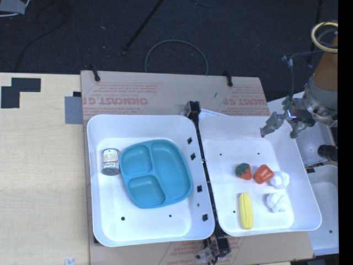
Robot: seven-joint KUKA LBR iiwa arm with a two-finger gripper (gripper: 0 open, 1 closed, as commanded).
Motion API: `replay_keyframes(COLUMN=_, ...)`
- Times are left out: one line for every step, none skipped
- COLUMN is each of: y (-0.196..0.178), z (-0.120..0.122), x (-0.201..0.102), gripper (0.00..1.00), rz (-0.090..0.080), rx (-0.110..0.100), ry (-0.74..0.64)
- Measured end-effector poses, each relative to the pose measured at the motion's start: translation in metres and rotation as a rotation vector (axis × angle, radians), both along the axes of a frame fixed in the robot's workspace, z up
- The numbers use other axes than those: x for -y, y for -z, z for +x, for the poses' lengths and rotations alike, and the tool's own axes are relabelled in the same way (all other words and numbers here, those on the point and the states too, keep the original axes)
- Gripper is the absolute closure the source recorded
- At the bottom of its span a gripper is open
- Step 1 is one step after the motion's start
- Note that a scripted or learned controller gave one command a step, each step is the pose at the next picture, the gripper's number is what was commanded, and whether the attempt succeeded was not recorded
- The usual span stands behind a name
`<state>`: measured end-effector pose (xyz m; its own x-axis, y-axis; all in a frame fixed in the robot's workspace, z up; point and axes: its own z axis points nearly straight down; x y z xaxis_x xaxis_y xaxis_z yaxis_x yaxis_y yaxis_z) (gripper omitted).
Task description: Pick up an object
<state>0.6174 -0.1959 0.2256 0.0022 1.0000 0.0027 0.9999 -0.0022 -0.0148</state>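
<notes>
1. Nearest the camera lies a yellow corn cob, lengthwise near the front wall of the right bin.
2. My fingers hang over the far right corner of that right bin, spread apart with nothing between them. The gripper is well apart from every object below.
3. Above the gripper, my grey wrist carries the orange band, and the arm reaches in from the right side.
4. Closest to my fingers among the things in the right bin are a dark green and red toy vegetable and, just beside it on the right, an orange-red pepper. These two look to be touching or nearly so.
5. To the right of the pepper sit two crumpled white lumps, one behind the other, near the bin's right wall. What they are I cannot tell.
6. The corn cob lies in front of the pepper pair, left of the nearer white lump, and apart from both.
7. Across the black divider clips, the left bin holds a blue divided plate with three compartments, lying flat and turned at a slant.
8. Just beside the plate's left edge a small can lies near the bin's left wall.
9. Both bins rest on a cardboard sheet on the pale wooden surface.
</notes>
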Motion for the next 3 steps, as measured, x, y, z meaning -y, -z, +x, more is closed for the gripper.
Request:
replay_keyframes(y=-0.009, z=0.002, x=0.0, gripper=0.0, rz=-0.003, rx=0.014, ry=-0.002)
replay_keyframes(y=0.039, z=0.01, x=0.004, gripper=0.0, rz=-0.002, rx=0.01, ry=-0.003)
replay_keyframes(y=0.086, z=0.018, x=0.002, gripper=0.0, rz=-0.002, rx=0.011, ry=-0.006)
